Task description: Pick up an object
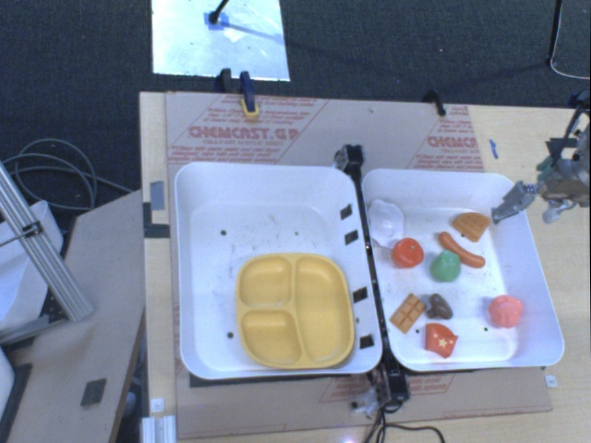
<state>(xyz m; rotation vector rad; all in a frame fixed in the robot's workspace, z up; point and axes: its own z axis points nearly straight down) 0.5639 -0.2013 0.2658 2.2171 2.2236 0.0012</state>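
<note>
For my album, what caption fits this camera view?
Robot hand at the right bin's edge, toy food inside.

wooden bench (157, 247), printed board (406, 132), two white bins (199, 187)

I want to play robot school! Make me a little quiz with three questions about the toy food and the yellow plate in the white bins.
1. True or false: the yellow plate lies in the same bin as the toy food.
2. Which toy lies right beside the green ball?
A. the sausage
B. the pink ball
C. the red wedge
3. Fill in: the claw is at the ___ edge of the right bin, near the waffle.

Key
1. False: the plate lies alone in the left bin.
2. A
3. Far
</note>
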